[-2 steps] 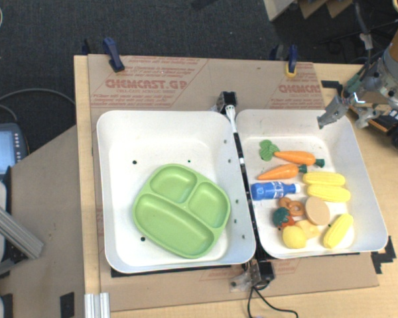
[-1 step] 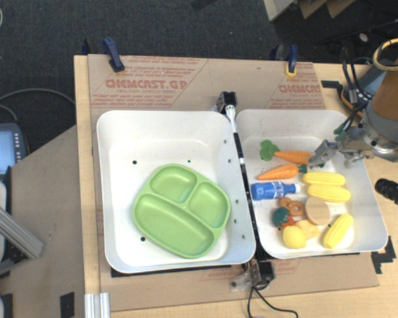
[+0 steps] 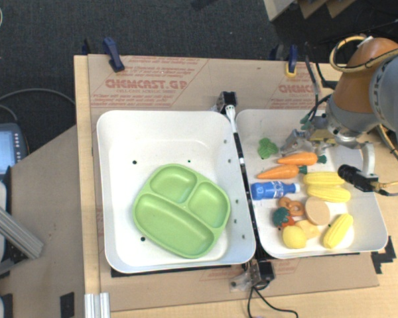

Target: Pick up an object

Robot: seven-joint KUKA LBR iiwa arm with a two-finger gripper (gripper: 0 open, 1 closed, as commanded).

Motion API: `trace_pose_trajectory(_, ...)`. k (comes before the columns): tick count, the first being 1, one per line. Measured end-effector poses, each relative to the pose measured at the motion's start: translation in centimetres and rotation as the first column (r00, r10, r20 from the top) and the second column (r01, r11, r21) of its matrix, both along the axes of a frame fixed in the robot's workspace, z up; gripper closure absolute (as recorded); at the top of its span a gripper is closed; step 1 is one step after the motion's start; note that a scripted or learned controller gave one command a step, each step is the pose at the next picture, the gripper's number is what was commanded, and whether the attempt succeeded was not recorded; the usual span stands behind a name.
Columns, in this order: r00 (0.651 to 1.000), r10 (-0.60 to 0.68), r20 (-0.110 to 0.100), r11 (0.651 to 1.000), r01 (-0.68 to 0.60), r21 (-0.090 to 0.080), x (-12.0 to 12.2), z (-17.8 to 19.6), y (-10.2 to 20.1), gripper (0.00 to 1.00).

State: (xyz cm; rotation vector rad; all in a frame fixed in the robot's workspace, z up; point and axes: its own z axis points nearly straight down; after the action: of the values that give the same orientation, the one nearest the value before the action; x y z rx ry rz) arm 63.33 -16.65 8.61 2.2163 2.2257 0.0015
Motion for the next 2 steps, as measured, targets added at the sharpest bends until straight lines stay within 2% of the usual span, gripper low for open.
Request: trace_pose_trajectory(2, 1.0, -0.006, -0.003, 1.0, 0.006, 0.001, -10.2, -0.1, 1.2, 0.0)
